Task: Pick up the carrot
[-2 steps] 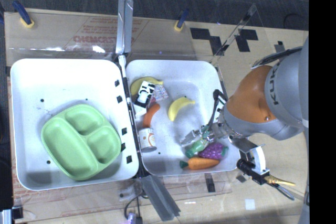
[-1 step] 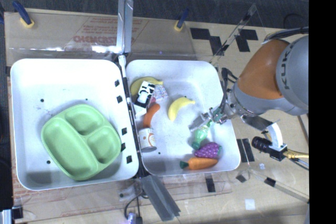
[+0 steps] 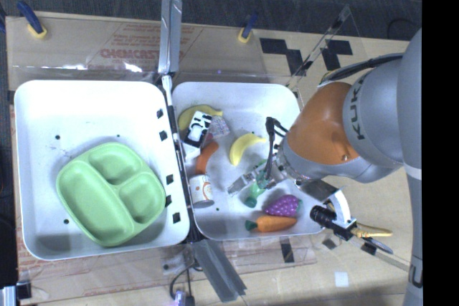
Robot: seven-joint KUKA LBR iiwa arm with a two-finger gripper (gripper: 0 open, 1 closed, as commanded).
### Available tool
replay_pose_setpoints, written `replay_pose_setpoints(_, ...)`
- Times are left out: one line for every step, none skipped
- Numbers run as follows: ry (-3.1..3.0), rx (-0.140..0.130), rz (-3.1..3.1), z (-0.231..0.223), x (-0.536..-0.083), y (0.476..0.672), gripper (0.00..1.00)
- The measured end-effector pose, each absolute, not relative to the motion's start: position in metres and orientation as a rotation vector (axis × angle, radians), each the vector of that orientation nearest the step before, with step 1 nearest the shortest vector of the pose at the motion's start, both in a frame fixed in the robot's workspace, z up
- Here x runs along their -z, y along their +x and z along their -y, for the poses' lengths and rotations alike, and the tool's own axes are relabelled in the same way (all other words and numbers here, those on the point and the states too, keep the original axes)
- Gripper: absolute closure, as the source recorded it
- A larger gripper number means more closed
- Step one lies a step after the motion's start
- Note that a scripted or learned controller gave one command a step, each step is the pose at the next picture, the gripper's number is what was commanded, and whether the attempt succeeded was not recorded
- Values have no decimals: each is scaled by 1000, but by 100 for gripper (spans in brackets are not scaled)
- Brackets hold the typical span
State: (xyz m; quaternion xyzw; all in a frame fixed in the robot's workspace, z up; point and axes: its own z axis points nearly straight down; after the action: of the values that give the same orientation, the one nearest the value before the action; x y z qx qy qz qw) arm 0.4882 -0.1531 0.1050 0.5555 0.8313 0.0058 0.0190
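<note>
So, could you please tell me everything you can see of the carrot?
The carrot is a small orange toy, plastic by its look, with a green stub at its left end. It lies flat and roughly level near the front wall of the right bin, just below the purple grapes, which appear to touch it. Nothing grips it.

Right bin (image 3: 237, 91): carrot (image 3: 272, 223) lower edge, purple grapes (image 3: 282, 206) above it, gripper (image 3: 247, 180) mid-bin; left bin (image 3: 43, 97): green plate (image 3: 111, 191)
</note>
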Motion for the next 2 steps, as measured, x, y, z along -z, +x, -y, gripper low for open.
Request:
replay_pose_setpoints(1489,0,-2760,211,-94,478,0)
replay_pose_setpoints(1218,-1,-2899,161,-91,477,0)
